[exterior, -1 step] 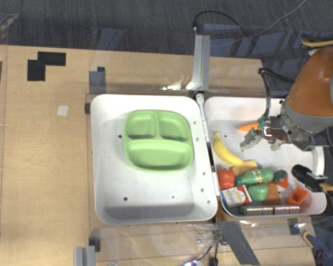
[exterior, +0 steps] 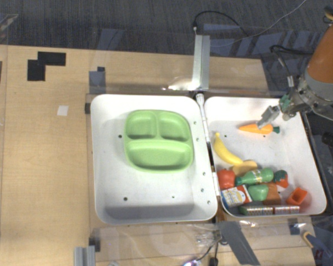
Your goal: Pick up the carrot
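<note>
Two white bins sit mid-frame; the left bin (exterior: 108, 204) carries a green divided plate (exterior: 157, 139). In the right bin (exterior: 299, 165) the gripper (exterior: 268, 116) hangs just above the carrot (exterior: 257, 128), upper centre; how far its pincer is spread I cannot tell.

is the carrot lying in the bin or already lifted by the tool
Lying in the bin. The carrot rests flat on the right bin's white floor, green end to the right, with the tool just above it, not gripping it.
</note>
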Motion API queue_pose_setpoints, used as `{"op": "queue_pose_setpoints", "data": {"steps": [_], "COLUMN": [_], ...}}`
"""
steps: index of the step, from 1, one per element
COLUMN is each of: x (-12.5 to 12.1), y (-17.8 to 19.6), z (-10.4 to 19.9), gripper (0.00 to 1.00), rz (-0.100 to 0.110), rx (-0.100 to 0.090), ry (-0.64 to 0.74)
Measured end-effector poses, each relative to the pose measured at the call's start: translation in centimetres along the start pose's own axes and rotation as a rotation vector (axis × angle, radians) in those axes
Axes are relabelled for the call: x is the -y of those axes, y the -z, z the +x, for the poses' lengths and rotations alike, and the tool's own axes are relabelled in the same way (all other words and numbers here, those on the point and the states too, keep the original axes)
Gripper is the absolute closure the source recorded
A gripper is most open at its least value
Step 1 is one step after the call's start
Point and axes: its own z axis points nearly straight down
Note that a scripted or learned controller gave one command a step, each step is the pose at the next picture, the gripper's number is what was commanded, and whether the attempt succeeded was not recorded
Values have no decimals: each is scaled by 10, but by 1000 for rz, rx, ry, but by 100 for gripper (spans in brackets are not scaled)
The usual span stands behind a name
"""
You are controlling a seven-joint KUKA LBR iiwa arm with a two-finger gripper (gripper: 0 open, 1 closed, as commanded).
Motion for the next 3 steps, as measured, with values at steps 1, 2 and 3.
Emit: {"op": "queue_pose_setpoints", "data": {"steps": [1, 2, 3], "x": [-10, -31, -34], "y": [14, -105, -93], "z": [2, -38, -38], "gripper": [0, 0, 100], "rz": [-1, 0, -6], "rx": [0, -2, 2], "ry": [386, 511, 511]}}
